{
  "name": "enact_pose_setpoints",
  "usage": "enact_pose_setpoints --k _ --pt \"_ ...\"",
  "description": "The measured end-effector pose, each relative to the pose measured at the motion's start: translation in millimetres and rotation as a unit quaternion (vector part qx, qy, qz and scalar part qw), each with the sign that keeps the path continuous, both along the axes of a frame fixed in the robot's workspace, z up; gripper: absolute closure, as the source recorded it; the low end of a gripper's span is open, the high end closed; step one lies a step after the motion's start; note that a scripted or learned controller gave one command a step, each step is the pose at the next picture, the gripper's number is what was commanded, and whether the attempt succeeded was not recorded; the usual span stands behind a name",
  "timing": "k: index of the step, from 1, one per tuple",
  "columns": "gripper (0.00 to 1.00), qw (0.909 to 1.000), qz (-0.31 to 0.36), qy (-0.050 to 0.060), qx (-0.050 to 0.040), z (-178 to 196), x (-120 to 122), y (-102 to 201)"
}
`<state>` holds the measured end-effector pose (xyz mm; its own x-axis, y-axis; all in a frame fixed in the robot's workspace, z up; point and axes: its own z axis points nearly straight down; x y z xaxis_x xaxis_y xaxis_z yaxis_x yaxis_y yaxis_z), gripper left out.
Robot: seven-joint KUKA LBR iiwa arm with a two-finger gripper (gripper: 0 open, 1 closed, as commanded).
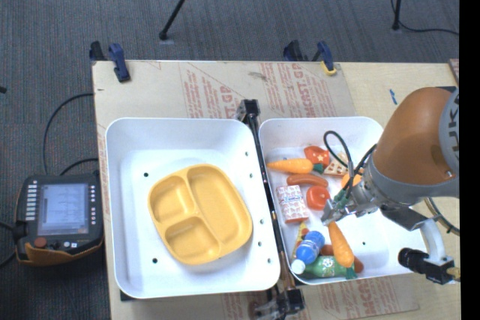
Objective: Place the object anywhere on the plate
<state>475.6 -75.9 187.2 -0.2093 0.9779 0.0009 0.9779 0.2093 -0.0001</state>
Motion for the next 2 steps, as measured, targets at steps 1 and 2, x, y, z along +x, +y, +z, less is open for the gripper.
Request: enact_pose_setpoints --k 1,2 --pt "1.00 0.9735 0.229 0.001 0.0000 -0.2 -0.3 112.1" --pt "1.00 0.9670 0.255 0.000 -0.0001 67.1 0.0 162.5"
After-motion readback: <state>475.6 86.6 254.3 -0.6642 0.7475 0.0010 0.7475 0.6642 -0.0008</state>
